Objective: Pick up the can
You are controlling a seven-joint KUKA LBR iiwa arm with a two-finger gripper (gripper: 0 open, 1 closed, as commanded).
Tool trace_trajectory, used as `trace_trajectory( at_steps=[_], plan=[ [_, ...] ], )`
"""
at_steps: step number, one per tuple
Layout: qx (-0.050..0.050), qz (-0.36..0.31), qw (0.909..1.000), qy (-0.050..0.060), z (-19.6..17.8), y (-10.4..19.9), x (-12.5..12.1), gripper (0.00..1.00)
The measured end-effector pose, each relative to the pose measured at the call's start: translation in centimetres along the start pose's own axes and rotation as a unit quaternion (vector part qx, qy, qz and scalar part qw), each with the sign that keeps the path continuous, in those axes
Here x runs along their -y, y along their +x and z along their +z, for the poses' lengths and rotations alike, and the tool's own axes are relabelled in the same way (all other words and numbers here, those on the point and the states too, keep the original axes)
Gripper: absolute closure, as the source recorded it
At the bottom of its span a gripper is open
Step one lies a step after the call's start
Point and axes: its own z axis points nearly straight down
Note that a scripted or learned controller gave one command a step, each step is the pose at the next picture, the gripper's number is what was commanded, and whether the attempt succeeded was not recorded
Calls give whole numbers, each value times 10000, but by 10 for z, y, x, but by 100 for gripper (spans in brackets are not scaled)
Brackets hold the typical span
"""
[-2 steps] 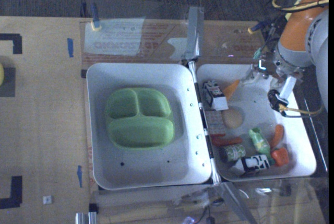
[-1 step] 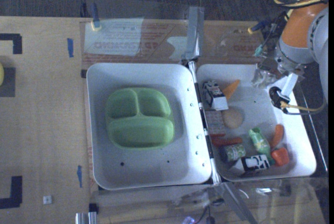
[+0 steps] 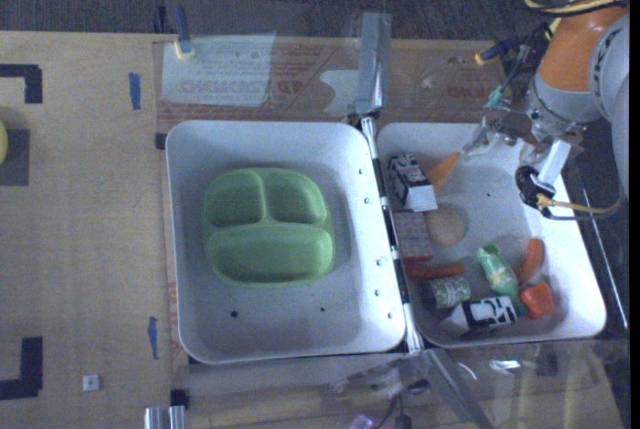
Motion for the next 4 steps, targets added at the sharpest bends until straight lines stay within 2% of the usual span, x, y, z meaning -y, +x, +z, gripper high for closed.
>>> trace_trajectory(
  at_steps=[1, 2, 3, 4],
  plan=[
    [-15, -1158, 9933, 13, 31, -16, 38, 0],
    [-13, -1144, 9934, -14, 19, -16, 36, 100],
    [-13, -1145, 9934, -11, 19, -16, 36, 0],
    [-13, -1135, 9935, -30, 8, -17, 35, 100]
  ],
)
